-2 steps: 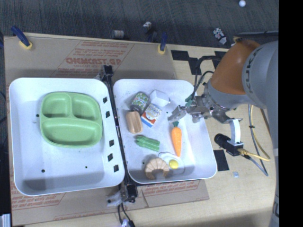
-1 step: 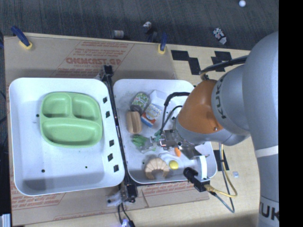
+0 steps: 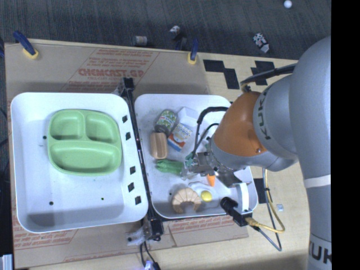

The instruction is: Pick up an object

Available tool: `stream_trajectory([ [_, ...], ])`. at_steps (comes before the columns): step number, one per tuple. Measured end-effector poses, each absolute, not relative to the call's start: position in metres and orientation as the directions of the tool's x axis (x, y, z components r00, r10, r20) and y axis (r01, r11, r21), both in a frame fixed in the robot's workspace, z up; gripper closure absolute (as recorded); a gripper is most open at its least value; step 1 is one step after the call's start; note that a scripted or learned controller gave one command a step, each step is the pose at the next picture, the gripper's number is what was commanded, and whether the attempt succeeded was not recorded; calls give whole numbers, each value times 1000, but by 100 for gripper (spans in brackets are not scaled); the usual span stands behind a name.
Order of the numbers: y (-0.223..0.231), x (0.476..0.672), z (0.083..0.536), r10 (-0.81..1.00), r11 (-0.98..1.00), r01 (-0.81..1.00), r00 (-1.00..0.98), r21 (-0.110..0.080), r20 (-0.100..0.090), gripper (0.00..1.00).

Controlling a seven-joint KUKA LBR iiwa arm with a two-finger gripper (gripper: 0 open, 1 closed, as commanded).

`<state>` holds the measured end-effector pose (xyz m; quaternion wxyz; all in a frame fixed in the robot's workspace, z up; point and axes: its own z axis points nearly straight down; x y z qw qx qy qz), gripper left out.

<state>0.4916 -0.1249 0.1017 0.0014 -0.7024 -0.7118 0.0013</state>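
The jaws sit hidden under the wrist, so I cannot tell their state; the gripper (image 3: 198, 165) hangs low in the right shallow white bin (image 3: 147, 151), just above a green leafy plastic piece (image 3: 169, 166). The left white bin (image 3: 22, 167) holds a green three-compartment plate (image 3: 84, 140). A tan croissant-shaped toy (image 3: 186, 199), a wooden block (image 3: 158, 145) and a small yellow ball (image 3: 207, 196) lie nearby.

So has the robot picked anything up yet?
Not that I can see. Done: the arm has reached over the right bin, with its gripper low by the green thing. In hand: nothing visible. Left: grabbing and lifting something, perhaps the croissant.
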Motion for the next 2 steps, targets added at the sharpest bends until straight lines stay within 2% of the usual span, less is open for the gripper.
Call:
stream_trajectory([
  [1, -95, 478, 218, 1000, 6, 1000, -6, 2, 0, 100],
  [2, -95, 479, 228, 1000, 11, 1000, -11, 3, -1, 100],
])
